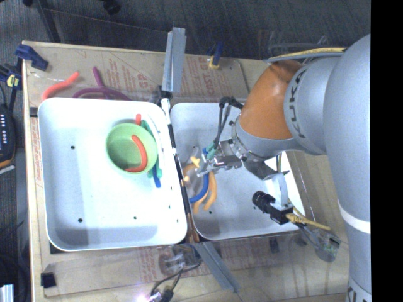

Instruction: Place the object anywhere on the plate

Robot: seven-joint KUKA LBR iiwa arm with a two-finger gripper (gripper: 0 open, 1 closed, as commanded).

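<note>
In the left bin (82, 219), a green plate (129, 146) holds a red curved piece (140, 153), with thin green and blue pieces against its right rim. In the right bin (242, 222), the claw (204, 162) hangs low at the left wall above orange and blue curved objects (203, 194); its grip I cannot tell, perhaps touching them.

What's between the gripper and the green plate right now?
In the camera view, the two bins' adjoining rims lie between the gripper and the green plate, plus blue and green sticks beside the plate.
</note>
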